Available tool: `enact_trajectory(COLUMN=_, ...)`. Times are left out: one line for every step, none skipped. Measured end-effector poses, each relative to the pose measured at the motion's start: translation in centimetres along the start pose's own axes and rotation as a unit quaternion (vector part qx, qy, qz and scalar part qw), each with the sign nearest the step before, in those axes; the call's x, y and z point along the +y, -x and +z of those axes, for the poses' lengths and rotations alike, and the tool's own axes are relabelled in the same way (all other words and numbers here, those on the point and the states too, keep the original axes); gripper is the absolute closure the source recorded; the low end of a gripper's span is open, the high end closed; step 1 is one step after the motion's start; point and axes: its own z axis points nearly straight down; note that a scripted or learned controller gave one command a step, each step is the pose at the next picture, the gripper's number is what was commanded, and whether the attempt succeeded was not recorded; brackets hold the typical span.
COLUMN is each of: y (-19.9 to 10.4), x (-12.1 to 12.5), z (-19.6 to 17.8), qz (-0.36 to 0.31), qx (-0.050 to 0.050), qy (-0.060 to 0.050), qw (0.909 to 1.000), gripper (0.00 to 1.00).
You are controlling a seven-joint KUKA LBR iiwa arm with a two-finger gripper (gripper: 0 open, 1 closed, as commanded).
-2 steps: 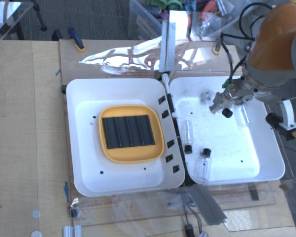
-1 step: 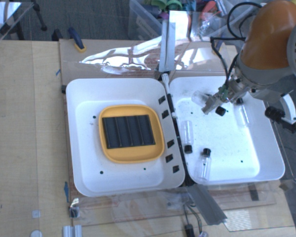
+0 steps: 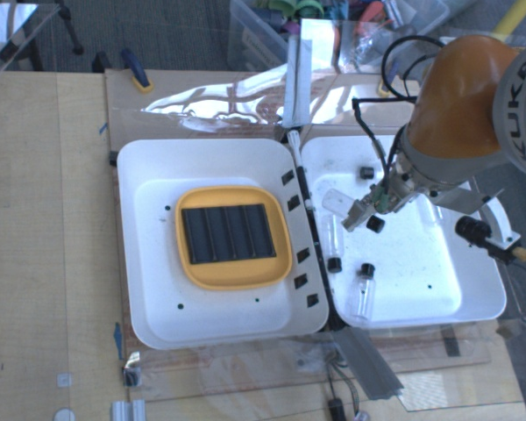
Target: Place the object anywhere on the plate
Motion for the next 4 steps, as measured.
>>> enact_trajectory(y=-5.3, x=-2.4, z=0.0, qz=-0.024, qx=0.0, qy=0.0, qw=0.9997, gripper=1.0)
enact_trajectory(y=-3.5, x=4.8, z=-2.9, qz=-0.074, qx=-0.002, qy=0.002, qw=0.9972, gripper=1.0)
enact_trajectory(y=-6.0, x=4.0, z=2.3, qz=-0.138, qx=0.0, qy=0.0, qw=0.9905, gripper=1.0)
enact_trajectory(y=-12.4, x=2.0, z=0.6, qz=-0.155, qx=0.0, qy=0.0, qw=0.9879, gripper=1.0)
